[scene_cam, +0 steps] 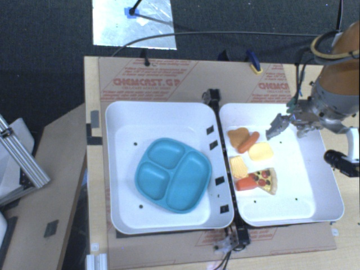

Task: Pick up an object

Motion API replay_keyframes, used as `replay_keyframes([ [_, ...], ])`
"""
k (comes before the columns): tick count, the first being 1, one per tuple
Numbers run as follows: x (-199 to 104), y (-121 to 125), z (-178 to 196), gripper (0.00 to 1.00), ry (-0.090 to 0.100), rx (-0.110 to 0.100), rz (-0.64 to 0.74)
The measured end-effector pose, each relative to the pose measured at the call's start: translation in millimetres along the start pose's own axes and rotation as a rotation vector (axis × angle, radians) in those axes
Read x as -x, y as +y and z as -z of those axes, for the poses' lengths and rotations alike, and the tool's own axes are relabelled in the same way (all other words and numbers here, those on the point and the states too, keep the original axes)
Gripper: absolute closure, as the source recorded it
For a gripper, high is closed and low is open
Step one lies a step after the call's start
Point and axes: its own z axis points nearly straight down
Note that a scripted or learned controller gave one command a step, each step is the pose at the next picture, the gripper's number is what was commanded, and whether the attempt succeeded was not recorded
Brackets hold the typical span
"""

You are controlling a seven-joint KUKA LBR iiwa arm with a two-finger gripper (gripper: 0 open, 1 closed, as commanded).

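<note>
- Nearest the camera, along the front edge of the surface [169, 242], sit the front rims of two shallow white bins, clipped together at the middle seam, probably so they stay put while the arm works.
- Left bin [121, 151] holds one thing: a blue divided plate [173, 174] with three compartments, lying flat toward the bin's front right and turned at an angle. Nothing lies in its compartments.
- Right bin [315, 190] holds the toy food, bunched against its left wall near the seam. From back to front: an orange-brown piece [237, 134] touching a red-orange sausage [248, 142], a pale yellow round piece [260, 151] just beside them, a yellow cheese slab [238, 166], then a red piece [245, 184] touching a pizza slice [266, 180].
- Any of these would serve as the object to pick up; all lie loose on the bin floor, none lifted.
- Gripper [277, 128] hangs over the back of the right bin, just right of the sausage and behind the yellow round piece, pointing left and down at the cluster. I judge this an approach, not a grasp.
- Whether the gripper is apart or together I cannot tell; nothing is visibly held.
</note>
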Motion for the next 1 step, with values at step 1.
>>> replay_keyframes([
  [1,-0.1,2.0,5.6,0.00,-0.001,0.010,0.002],
])
